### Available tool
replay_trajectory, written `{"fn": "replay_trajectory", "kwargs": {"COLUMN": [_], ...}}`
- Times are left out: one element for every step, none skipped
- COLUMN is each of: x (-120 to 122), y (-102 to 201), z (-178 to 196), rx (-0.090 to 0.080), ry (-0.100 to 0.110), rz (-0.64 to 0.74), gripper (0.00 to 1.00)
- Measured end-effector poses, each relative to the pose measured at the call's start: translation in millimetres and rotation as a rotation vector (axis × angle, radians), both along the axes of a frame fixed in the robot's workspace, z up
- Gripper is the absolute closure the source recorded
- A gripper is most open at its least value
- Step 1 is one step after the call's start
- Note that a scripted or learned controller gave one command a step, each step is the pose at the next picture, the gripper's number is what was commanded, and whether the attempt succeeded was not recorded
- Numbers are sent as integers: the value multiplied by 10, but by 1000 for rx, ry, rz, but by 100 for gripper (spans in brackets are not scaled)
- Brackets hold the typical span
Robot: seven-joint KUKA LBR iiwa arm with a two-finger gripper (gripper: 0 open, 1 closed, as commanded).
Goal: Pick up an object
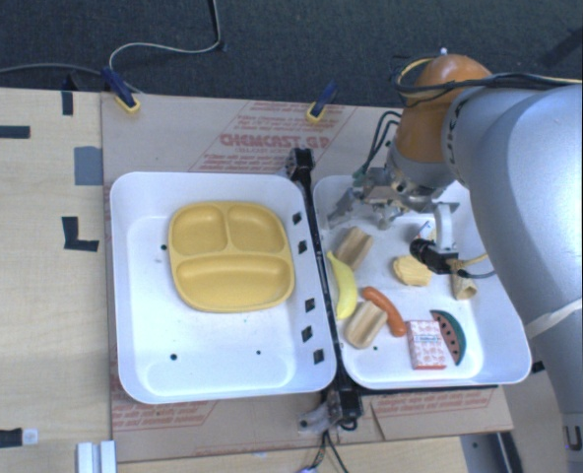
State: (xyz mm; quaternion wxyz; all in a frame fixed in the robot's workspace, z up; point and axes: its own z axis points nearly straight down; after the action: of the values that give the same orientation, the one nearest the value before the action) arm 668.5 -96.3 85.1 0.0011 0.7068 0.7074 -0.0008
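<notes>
From the overhead camera view I see the grey arm with its orange band (439,106) reaching in from three o'clock and bending down over the right shallow white bin (488,363). The two-finger gripper (375,197) sits low at that bin's eleven o'clock corner; whether it is spread or pressed together I cannot tell from here, and I see nothing pinched in it.

Just below the gripper, toward six o'clock, lies a tan cylindrical bread-like piece (352,245), near the gripper but not between its parts as far as I can see. A yellow plastic banana (343,286) lies along the bin's nine o'clock wall. At the bin's centre an orange toy carrot or sausage (384,309) lies just beside a second tan roll (363,324). Toward three o'clock sits a pale yellow lump (411,271), and beyond it a small tan cone-like piece (463,286). At five o'clock a red-and-white printed box (426,344) touches a watermelon slice toy (451,335).

The left shallow white bin (139,363) holds a yellow three-compartment plastic plate (231,256), lying flat toward twelve o'clock.
</notes>
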Motion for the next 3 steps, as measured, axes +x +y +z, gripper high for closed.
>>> {"fn": "replay_trajectory", "kwargs": {"x": [-15, -2, -2], "y": [8, 7, 7], "z": [0, 0, 0], "rx": [0, 0, 0], "ry": [0, 1, 1], "rz": [-1, 0, 0], "gripper": [0, 0, 0]}}
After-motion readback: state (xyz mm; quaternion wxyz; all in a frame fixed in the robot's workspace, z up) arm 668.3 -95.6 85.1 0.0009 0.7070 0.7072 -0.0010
